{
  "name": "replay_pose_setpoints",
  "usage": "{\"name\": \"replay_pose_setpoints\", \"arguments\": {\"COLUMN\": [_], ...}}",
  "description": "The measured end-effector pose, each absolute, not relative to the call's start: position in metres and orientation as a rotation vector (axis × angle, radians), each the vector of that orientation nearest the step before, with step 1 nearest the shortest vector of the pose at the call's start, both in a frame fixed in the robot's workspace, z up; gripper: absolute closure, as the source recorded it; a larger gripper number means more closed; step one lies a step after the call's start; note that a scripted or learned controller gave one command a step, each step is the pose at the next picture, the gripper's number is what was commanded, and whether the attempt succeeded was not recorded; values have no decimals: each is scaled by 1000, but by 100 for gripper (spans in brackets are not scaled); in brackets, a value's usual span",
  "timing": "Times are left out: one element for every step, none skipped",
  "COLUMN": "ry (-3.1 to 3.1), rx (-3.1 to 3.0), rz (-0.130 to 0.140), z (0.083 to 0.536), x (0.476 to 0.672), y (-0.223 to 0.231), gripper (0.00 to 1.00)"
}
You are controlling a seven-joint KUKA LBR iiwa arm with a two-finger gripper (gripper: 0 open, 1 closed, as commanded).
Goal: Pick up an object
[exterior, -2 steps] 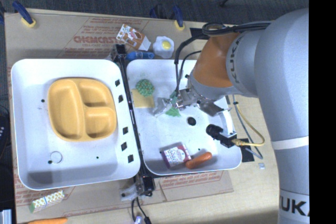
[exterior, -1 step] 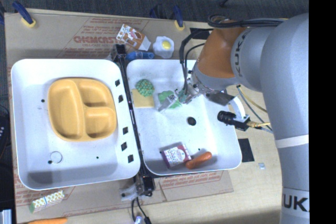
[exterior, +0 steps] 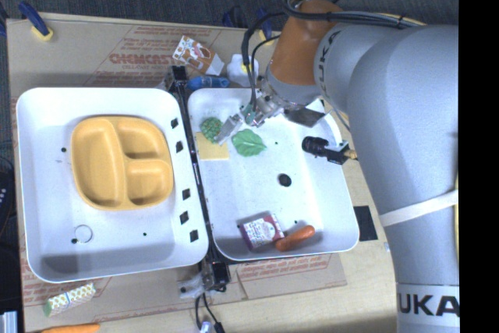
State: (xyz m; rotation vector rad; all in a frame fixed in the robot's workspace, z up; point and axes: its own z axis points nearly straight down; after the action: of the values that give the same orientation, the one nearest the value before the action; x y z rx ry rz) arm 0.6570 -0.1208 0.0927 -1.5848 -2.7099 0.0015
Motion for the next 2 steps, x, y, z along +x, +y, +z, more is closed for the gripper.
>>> {"name": "replay_pose_setpoints", "arguments": {"ry": [-2677, -2548], "rx": [-1637, -1832], "rz": [3, 3], "z": [92, 91], "x": [656, 578], "y": [-100, -116], "gripper": [0, 0]}}
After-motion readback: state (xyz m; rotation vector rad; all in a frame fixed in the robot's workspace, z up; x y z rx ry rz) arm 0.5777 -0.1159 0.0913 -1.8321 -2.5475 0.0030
